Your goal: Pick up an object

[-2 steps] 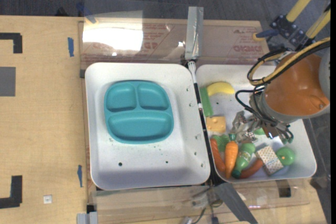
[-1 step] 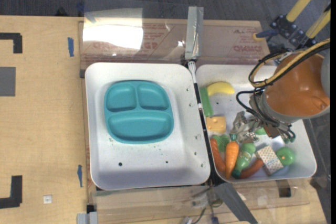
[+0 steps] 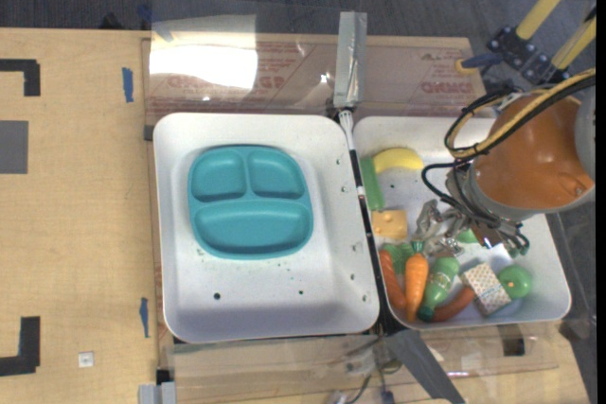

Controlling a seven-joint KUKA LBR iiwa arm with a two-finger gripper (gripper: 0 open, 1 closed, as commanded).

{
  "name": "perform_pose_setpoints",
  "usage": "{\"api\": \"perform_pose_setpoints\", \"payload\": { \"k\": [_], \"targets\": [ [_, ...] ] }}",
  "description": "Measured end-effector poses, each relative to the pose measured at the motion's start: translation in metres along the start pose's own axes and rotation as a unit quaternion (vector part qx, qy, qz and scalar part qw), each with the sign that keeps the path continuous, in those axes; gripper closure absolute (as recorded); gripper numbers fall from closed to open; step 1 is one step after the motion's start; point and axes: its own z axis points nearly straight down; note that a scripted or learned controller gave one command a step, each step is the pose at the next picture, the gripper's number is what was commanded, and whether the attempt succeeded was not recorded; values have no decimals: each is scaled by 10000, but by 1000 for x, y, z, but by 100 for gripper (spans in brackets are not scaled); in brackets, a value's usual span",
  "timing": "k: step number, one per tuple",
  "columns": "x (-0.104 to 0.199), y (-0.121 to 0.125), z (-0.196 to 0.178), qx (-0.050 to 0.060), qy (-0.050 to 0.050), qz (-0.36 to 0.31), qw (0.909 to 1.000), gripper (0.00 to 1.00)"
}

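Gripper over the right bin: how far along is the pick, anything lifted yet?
Done: the gripper is down inside the right bin, among the toy food. In hand: nothing that I can confirm; it sits by the cheese block and above the carrot, and its tip is too cluttered to read. Left: a confirmed grasp and the lift. The banana lies apart.

Band: broad glossy orange collar [image 3: 532, 158] above the wrist
Cables: black cords [image 3: 466, 130] looping beside the collar
Gripper [image 3: 437, 227]: bare metal, silvery, angular
Upper link: grey, at frame edge
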Motion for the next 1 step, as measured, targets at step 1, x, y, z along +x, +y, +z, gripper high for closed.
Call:
{"api": "perform_pose_setpoints", "payload": {
  "k": [1],
  "targets": [
    [0,-1,-1,7,-12,-313,9995,0]
  ]
}}
